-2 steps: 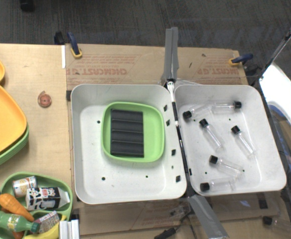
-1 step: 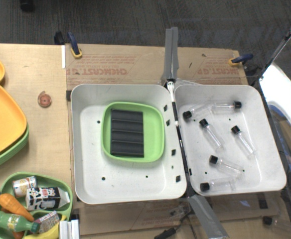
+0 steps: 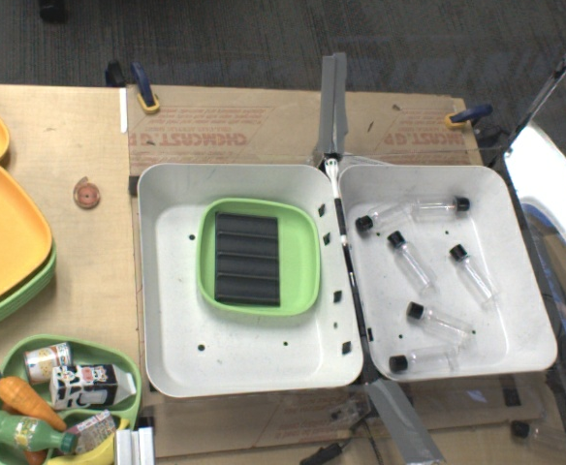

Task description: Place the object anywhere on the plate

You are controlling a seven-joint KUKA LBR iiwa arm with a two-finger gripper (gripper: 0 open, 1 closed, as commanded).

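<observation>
**Inspector:** Pincer first. I cannot tell whether it is released or clenched, and I cannot judge the arm's pose either. I record no grasp.

**Clerk:** And the task's thing?

**Inspector:** In my judgement it is one of the vials point(image 3: 472, 274), clear tubes with black caps. They lie scattered on the floor of the right bin point(image 3: 516, 327), on their sides and at mixed angles. Most lie apart from one another (loose stock tipped in, I'd say, not set out by hand).

**Clerk:** The target?

**Inspector:** The plate point(image 3: 307, 260) is green with rounded corners and sits roughly central in the left bin point(image 3: 167, 337). That leaves open floor on every side for an approach from above. A dark ribbed block point(image 3: 247, 260) already lies flat in its well and covers much of it. Whether that block is the object meant, I cannot say. If it is, the step looks done. If a vial is meant, none is on the plate yet.

**Clerk:** Surroundings?

**Inspector:** Both bins rest on a cardboard sheet point(image 3: 235, 134) clamped to the bench point(image 3: 89, 250). Orange dishes point(image 3: 7, 231) and a green bowl point(image 3: 70, 345) of toy groceries stand well off to the left, likely spare props.
</observation>
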